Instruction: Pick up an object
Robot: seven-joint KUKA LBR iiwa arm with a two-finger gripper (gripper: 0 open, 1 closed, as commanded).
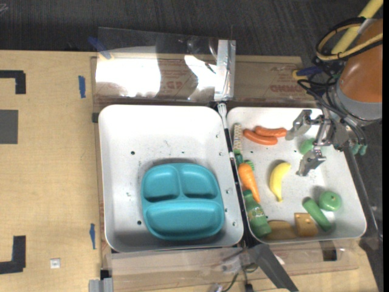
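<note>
Bright overhead light, plastic sheet (164, 72) glare, perhaps soft

The arm (363, 81) is grey with a glossy orange band above the wrist. Yellow and black cables (340, 41) loop beside it. The gripper (311, 145) is bare grey metal.

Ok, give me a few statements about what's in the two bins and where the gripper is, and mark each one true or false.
1. The teal divided tray lies in the left bin. True.
2. The banana is in the left bin. False: it lies in the right bin.
3. The gripper is over the right bin. True.
4. The carrot lies on the tray. False: it lies by the right bin's left wall.
5. The hot dog is near the right bin's far edge. True.
</note>
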